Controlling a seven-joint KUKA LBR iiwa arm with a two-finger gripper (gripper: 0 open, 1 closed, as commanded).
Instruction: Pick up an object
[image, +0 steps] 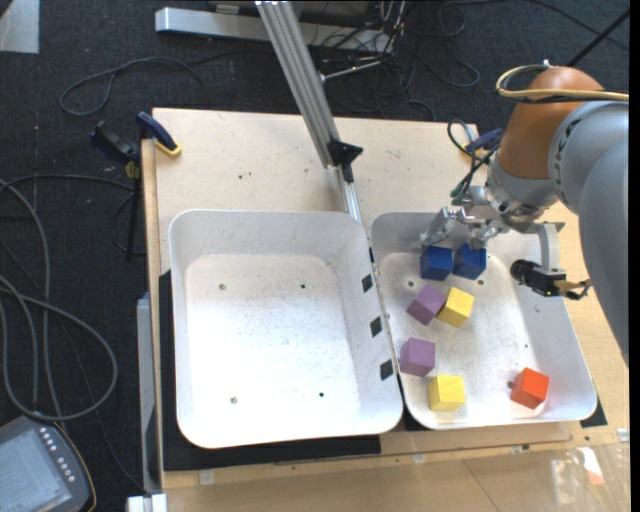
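Observation:
My gripper (457, 236) hangs at the back of the right bin (560, 340), directly over two blue cubes (436, 263) (470, 262) that sit side by side. It is open, and its fingers spread just above the cubes' far edges with nothing held between them. In front of the blue cubes lie a purple cube (427, 302) and a yellow cube (458, 306), touching each other. Nearer the front are another purple cube (417, 355), a second yellow cube (446, 391) and an orange cube (529, 387).
The left bin (200, 240) adjoins the right one along a shared rim. A slanted metal pole (305, 85) comes down to the bench behind the bins. A black cable fitting (535, 277) juts over the right bin's right side.

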